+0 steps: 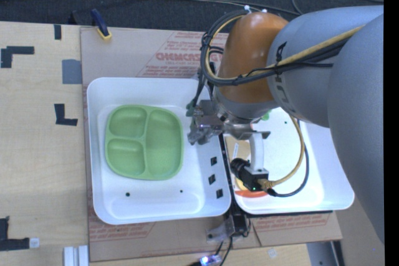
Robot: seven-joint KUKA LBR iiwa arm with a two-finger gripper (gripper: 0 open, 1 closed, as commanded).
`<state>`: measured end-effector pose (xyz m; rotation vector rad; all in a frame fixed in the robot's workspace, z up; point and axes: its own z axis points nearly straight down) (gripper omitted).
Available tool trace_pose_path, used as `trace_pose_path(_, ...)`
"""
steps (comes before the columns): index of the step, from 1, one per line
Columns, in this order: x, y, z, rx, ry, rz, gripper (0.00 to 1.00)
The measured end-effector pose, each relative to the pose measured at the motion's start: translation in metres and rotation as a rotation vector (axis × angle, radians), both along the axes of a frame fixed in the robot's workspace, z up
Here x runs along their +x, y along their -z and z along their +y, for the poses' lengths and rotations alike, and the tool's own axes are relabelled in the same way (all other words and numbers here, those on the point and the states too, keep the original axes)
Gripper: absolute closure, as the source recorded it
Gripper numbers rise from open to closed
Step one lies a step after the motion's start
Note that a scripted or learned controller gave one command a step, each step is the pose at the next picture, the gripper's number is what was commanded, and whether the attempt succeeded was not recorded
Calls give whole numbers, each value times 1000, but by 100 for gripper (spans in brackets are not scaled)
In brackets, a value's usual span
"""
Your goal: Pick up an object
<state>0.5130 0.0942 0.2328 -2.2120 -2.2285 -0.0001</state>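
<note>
Over the wall between the two bins, the grey arm's gripper (209,124) hangs low.

I cannot tell if it is open or shut. A flat orange-red thing (249,194) lies at the near edge of the right white bin (324,177). A green plastic plate with three dips (144,141) sits in the left white bin (187,202). Best to come straight down over one thing, away from the wall.

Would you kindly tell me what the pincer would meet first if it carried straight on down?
Probably the bare floor of the white bin, just beside the green plate and near the wall between the bins; depth under the pincer is unclear.
</note>
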Motion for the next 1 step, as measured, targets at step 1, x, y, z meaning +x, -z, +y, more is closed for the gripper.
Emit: trace_pose_path(1,0,0,-3,-2,5,0,0)
